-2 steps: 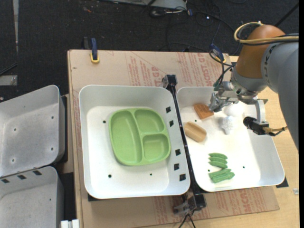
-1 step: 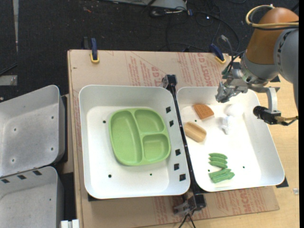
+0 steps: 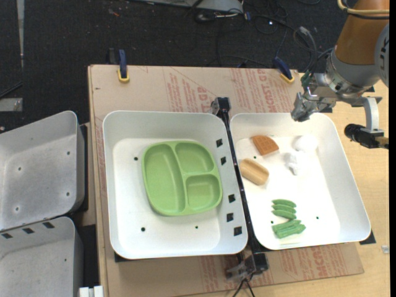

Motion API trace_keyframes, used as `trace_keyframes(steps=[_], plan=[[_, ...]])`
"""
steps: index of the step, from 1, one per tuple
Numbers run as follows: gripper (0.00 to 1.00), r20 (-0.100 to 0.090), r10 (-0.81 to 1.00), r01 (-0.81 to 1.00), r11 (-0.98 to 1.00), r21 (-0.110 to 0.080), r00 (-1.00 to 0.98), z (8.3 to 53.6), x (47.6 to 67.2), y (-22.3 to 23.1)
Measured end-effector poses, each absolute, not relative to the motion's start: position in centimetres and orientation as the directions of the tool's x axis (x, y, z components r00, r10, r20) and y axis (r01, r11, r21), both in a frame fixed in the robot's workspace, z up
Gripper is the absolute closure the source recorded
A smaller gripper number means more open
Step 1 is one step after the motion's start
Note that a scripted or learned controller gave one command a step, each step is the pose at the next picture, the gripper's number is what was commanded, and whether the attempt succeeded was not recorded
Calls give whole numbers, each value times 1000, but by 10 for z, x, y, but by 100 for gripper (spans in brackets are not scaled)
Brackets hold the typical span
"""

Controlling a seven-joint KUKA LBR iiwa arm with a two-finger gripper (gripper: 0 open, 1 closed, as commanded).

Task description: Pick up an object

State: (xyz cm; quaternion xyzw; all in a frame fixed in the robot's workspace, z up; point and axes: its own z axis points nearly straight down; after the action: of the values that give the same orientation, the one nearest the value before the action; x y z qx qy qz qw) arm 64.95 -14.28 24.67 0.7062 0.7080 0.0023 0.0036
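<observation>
Our gripper (image 3: pixel 301 111), finger state impossible to tell, hovers over the right bin's (image 3: pixel 346 184) far rim, seemingly staged above the loose food pieces (image 3: pixel 260 159).

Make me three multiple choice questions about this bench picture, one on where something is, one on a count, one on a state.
1. Where does the green divided plate lie?
A. left bin
B. right bin
C. on the cardboard

2. How many compartments does that plate have?
A. two
B. three
C. five

3. Where is the tool?
A. above the right bin's far edge
B. touching the green beans
C. inside the left bin

A: it sits in the left bin. B: ridges divide three sections. A: it hangs by the far rim, apart from the food.
</observation>
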Motion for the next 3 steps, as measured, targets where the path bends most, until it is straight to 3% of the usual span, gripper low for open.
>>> trace_keyframes(steps=[1, 3], plan=[[100, -2, 1000, 1000, 3, 7, -3, 301, 651, -143], [100, 2, 1000, 1000, 8, -2, -8, 272, 645, -31]])
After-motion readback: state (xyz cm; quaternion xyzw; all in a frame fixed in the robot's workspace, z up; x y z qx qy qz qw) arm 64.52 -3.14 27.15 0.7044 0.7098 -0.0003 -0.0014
